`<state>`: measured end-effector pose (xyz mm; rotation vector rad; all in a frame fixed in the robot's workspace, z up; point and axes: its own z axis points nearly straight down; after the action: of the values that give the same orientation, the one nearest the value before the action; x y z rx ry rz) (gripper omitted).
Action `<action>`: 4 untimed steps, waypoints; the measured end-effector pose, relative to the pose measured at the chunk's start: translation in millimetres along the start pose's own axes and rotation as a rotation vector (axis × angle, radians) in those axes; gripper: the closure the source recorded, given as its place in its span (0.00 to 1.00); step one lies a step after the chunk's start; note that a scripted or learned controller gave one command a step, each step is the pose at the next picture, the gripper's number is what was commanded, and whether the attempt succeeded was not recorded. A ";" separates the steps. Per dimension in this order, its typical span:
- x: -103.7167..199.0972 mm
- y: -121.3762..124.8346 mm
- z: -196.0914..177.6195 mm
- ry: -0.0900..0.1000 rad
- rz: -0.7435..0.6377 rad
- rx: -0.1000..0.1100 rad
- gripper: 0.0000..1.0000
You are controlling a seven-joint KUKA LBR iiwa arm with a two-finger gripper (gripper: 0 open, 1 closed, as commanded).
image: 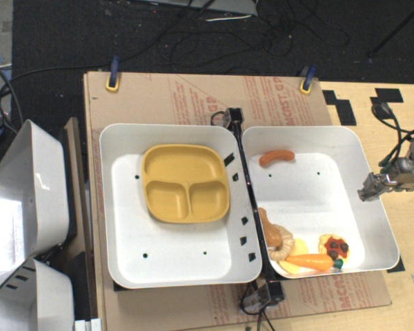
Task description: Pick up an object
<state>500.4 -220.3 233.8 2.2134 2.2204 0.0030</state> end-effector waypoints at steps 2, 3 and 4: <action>55.2 9.8 -9.9 0.005 -0.005 0.006 1.00; 109.7 27.7 -17.0 0.004 -0.006 0.004 1.00; 155.7 38.3 -4.2 0.004 -0.004 0.008 1.00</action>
<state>538.2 -64.4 237.7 2.2147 2.2312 -0.0011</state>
